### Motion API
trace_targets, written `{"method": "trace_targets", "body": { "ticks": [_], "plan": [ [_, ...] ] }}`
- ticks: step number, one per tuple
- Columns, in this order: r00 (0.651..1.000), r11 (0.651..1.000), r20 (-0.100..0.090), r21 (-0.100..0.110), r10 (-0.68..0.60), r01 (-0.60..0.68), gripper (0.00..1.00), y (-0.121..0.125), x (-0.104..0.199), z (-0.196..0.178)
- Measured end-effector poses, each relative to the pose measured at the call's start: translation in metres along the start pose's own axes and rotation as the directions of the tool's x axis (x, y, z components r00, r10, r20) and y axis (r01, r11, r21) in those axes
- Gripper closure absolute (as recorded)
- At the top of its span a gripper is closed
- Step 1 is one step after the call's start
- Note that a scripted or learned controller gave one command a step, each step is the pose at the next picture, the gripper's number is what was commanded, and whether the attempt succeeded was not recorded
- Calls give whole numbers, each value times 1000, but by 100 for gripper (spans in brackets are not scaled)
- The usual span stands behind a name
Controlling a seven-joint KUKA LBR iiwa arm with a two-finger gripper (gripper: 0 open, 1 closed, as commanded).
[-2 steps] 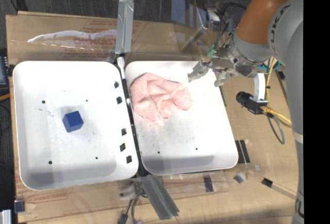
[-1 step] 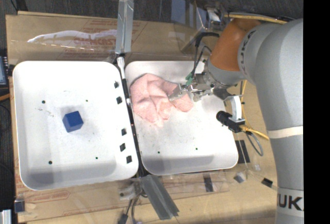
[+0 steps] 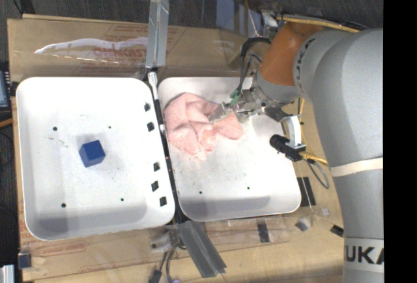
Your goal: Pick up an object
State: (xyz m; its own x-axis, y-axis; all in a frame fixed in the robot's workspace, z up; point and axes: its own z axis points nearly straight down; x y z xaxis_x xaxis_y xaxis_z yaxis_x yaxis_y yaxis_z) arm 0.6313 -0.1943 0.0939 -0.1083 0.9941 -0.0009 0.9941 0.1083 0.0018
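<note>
My gripper (image 3: 229,107) sits at the pink cloth's (image 3: 195,124) right edge, upper part of the right bin (image 3: 260,197), frame centre. Finger spread: cannot tell. Best to pinch a raised fold, then lift straight.

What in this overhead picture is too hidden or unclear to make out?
- Gripper: too small and blurred against the pink cloth to read its grip.
- Right bin: its right side is covered by the arm.
- Arm: its base is cut off by the frame edge.
</note>
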Motion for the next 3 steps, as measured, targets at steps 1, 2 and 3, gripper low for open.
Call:
{"method": "trace_targets", "body": {
  "ticks": [1, 2, 3],
  "plan": [
    [998, 998, -2, 5, -59, 59, 0, 14, 48, 1],
    [968, 968, 0, 2, 252, -252, 0, 7, 36, -117],
    [996, 996, -1, 3, 91, -91, 0, -22, 1, 2]
  ]
}}
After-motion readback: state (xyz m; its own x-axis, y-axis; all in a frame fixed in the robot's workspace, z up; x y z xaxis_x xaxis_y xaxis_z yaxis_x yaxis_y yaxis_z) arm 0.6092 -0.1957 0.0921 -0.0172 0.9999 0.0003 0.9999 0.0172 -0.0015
